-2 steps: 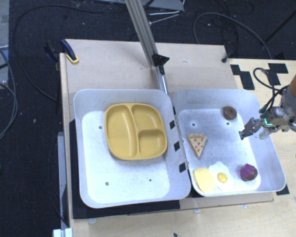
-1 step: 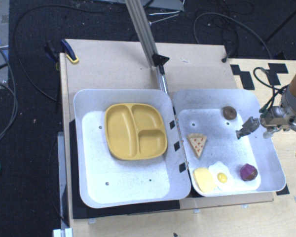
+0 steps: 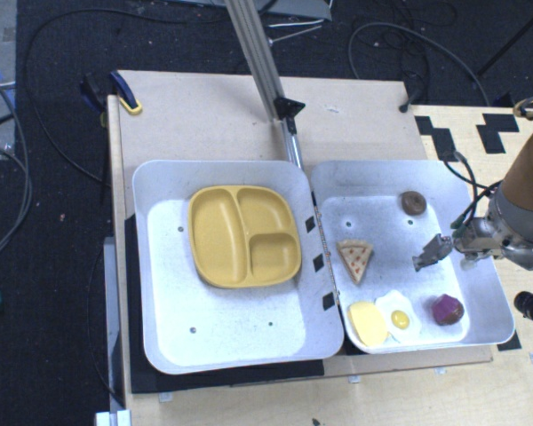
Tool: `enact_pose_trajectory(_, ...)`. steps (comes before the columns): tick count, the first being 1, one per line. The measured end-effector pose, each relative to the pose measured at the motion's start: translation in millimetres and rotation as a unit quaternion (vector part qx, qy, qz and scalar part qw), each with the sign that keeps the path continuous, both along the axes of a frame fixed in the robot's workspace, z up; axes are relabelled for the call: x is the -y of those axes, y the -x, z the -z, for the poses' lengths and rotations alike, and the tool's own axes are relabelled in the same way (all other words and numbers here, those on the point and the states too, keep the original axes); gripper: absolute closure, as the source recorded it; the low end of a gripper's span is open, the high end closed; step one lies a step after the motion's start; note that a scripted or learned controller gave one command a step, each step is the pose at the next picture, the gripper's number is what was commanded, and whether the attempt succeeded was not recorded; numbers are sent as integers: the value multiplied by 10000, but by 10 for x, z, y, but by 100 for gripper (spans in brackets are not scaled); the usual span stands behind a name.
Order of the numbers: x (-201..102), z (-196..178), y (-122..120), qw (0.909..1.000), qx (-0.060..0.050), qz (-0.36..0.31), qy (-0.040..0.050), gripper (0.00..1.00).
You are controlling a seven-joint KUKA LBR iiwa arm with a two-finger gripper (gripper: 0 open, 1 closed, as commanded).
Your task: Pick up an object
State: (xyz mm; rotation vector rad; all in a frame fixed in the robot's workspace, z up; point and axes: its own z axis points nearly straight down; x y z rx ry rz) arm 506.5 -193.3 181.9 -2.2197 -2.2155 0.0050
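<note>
Pizza slice (image 3: 355, 261), a toy wedge with red spots, lay flat in the right bin (image 3: 373, 180), well to the left of the tool (image 3: 429, 254) as the camera saw it. The tool hung over the right bin's floor near its right wall, dark fingers pointing left; whether they stood wide or narrow could not be told, and nothing showed between them. A brown round piece (image 3: 414, 203) sat above the tool, toward the bin's far edge. A purple lump (image 3: 447, 310) rested below and just right of the tool. A fried egg (image 3: 397, 314) and a pale yellow slab (image 3: 367, 323), touching each other, lay below and to the left, at the near wall. No item lay between the tool and the slice; bare bin floor separated them. Far to the left, the left bin (image 3: 160, 238) carried a yellow divided plate (image 3: 245, 237). Both bins rested on a tan surface (image 3: 204, 114). A grey slanted pole (image 3: 258, 47) rose behind the bins, and black cables (image 3: 53, 78) trailed over the dark floor around.
</note>
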Motion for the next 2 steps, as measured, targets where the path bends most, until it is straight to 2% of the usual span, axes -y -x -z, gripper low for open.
enact_pose_trajectory(1,35,606,-59,10000,7,-4,2,0)
enact_pose_trajectory(2,34,888,-70,10000,43,-7,14,0)
